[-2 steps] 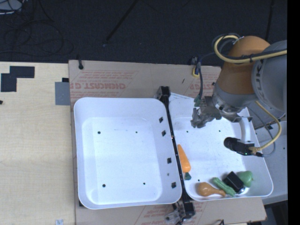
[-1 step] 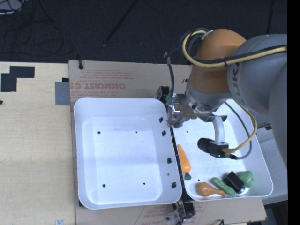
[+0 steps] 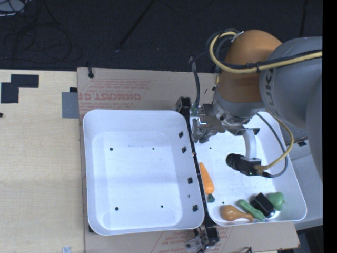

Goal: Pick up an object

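Tapered orange carrot (image 3: pixel 206 178), smooth plastic

Both bins, left bin (image 3: pixel 100 125) and right bin (image 3: pixel 295 194), look smooth semi-gloss white plastic, sitting on matt printed cardboard (image 3: pixel 137 91) over pale wood-look bench (image 3: pixel 37 157); arm (image 3: pixel 297 83) is satin grey metal with glossy orange band (image 3: pixel 247 62); carrot (image 3: pixel 207 179) looks smooth plastic.
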You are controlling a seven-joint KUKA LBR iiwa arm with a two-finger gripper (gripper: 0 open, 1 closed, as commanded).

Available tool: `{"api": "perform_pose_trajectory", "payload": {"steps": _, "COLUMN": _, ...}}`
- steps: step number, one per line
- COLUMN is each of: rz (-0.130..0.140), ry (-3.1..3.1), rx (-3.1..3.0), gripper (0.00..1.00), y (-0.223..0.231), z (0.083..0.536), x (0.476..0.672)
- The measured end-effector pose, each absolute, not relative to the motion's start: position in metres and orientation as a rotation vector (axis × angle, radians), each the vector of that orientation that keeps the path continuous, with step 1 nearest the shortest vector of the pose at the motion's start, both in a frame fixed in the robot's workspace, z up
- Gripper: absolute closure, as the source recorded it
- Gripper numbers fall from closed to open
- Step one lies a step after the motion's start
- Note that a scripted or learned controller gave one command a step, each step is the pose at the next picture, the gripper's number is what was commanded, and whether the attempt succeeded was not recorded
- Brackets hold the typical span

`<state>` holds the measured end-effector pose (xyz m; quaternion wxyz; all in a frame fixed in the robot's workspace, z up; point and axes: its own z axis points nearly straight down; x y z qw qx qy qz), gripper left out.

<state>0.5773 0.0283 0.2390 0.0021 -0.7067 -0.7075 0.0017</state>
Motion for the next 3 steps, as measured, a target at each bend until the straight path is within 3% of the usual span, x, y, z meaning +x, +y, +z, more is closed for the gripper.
{"api": "perform_pose_trajectory", "payload": {"steps": 1, "rz": -0.005, "ry": -2.226, "rx": -2.218, "gripper": 1.00, "y": 0.062, "z": 0.298, "x": 0.561}}
{"api": "perform_pose_trajectory", "payload": {"steps": 2, "rz": -0.007, "ry": -2.234, "rx": -2.206, "gripper": 1.00, "y": 0.158, "z": 0.367, "x": 0.500}}
{"api": "perform_pose_trajectory", "payload": {"steps": 3, "rz": 0.011, "ry": -2.222, "rx": -2.216, "gripper": 1.00, "y": 0.177, "z": 0.323, "x": 0.520}}
